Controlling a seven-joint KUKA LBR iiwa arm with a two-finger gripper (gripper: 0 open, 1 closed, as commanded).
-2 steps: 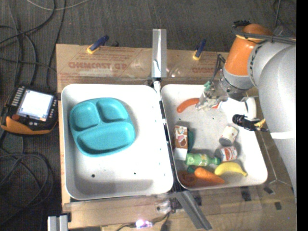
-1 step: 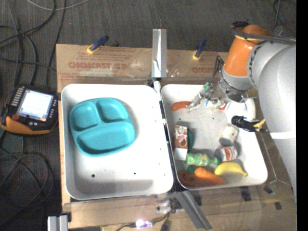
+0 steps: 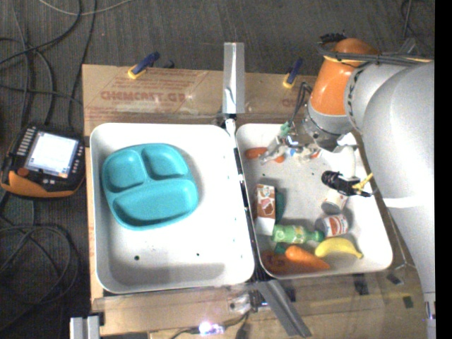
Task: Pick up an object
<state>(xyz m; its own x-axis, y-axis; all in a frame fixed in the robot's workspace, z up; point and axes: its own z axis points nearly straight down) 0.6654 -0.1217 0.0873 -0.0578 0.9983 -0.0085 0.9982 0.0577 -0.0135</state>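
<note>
Two white bins (image 3: 169, 277), one teal tray (image 3: 150, 184), one banana (image 3: 337, 248), one carrot (image 3: 305, 258), one can (image 3: 333, 225).

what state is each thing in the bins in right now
claw: low over the far end of the right bin, hold unclear
teal tray: flat in the left bin, nothing on it
carton: lying flat
green bottle: on its side
can: on its side
carrot: lying by the near wall
banana: lying beside the carrot
</note>
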